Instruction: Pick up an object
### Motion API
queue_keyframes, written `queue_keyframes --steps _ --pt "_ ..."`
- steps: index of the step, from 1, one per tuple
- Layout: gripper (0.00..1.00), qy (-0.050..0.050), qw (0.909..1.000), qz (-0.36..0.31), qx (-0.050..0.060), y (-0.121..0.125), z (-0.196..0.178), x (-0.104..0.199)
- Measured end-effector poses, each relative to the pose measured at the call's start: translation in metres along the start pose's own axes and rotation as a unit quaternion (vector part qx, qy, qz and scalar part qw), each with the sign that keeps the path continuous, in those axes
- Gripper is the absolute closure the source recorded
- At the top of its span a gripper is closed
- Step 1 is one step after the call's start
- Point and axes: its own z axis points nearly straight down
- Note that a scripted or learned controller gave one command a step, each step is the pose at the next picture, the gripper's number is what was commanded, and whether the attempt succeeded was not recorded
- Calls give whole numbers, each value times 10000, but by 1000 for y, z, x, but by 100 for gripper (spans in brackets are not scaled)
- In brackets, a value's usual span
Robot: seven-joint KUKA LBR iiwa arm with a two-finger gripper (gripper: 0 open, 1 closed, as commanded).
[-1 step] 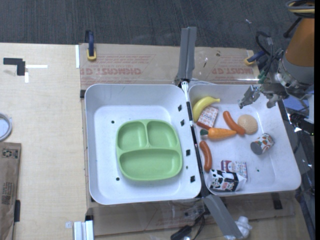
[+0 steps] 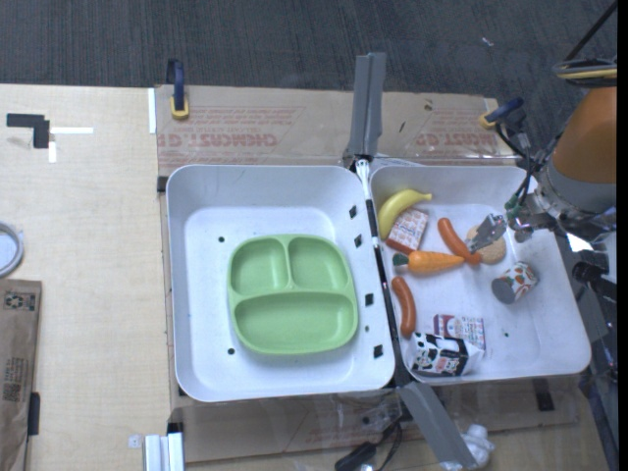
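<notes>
Behind the bins, cardboard (image 2: pixel 294 126) with mirrored "CHEMCAST GP" print

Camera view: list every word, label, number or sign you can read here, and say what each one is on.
Red print on the cardboard sheet behind the bins: upside down; looks like "CHEMCAST GP", uncertain.
Recycling sign on the brown paper bag at the left edge; its small print is too blurred to read.
Milk carton: print too small.
Red-and-white packet: unreadable.

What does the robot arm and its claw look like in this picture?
The arm is grey with a rounded orange band above the wrist. Dark cables run beside it near the wrist. The claw is small, made of grey and silvery metal, with two short fingers.
</notes>
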Motion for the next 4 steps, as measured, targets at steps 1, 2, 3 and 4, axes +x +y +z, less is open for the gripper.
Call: queue_keyframes --steps 1,2,3,4 --pt "0 -71 9991 -413 -96 8 25 29" --pt "100 -89 9991 -393 -132 10 11 27" --pt "0 -90 9991 -395 -132 10 11 27" --pt "0 3 9996 -274 3 -80 37 13"
